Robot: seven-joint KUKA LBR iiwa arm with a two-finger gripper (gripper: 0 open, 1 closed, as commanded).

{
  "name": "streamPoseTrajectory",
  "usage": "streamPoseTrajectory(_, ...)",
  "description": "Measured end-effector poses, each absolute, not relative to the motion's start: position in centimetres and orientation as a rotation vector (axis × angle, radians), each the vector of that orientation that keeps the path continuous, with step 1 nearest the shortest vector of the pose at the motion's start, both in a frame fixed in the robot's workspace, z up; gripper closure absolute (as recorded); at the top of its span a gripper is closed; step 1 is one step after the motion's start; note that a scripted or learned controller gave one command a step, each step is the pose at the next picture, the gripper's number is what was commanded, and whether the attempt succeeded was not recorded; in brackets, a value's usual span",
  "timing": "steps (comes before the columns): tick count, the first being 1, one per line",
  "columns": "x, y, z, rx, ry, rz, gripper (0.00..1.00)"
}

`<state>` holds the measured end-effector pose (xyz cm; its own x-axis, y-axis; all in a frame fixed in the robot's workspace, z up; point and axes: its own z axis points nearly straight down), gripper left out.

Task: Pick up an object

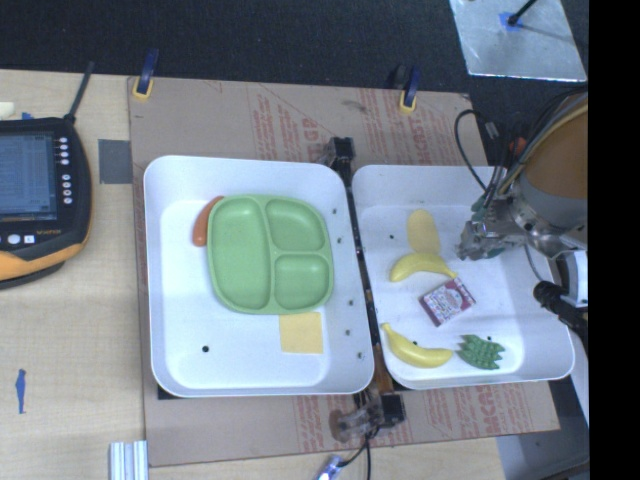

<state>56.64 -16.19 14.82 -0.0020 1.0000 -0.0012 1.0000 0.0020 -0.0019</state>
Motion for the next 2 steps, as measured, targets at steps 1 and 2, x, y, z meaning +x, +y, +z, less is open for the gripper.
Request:
streamPoseTrajectory(1,63.4,-14.4,19.2,-2.217,-2.224,0.001,0.00)
streamPoseTrajectory(2,58.5,-12.2,14.1,-2.215,-2.223,0.007,0.00)
